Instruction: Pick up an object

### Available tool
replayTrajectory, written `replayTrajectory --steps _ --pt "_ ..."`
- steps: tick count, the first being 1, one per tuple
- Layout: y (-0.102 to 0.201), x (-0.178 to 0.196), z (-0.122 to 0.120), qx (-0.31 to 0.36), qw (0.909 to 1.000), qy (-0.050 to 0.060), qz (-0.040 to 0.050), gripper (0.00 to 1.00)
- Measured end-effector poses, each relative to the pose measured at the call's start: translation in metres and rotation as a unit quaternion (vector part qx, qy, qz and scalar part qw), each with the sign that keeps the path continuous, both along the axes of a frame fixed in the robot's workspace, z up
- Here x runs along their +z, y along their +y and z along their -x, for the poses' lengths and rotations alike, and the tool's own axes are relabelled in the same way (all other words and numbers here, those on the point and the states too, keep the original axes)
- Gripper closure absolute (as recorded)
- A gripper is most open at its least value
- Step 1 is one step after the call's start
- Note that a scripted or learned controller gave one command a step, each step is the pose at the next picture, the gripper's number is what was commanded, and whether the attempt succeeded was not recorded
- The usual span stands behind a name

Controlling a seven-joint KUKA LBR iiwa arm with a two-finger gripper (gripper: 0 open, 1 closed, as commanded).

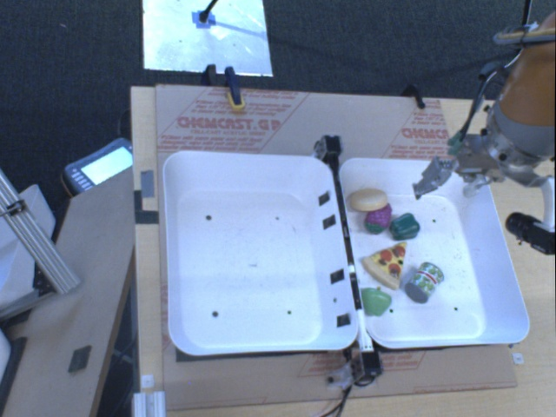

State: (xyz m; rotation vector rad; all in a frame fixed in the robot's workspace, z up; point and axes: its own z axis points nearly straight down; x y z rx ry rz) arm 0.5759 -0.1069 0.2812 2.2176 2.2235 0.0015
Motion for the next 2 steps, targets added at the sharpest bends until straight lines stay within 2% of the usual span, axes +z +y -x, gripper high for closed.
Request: replayTrajectory --steps 1,2 --pt "0.008 0.154 -0.021 0.002 0.9999 -0.010 0.0016 0.00" --pt "-0.089 0.239 0.020 -0.006 1.0000 -0.005 0.0039 0.00"
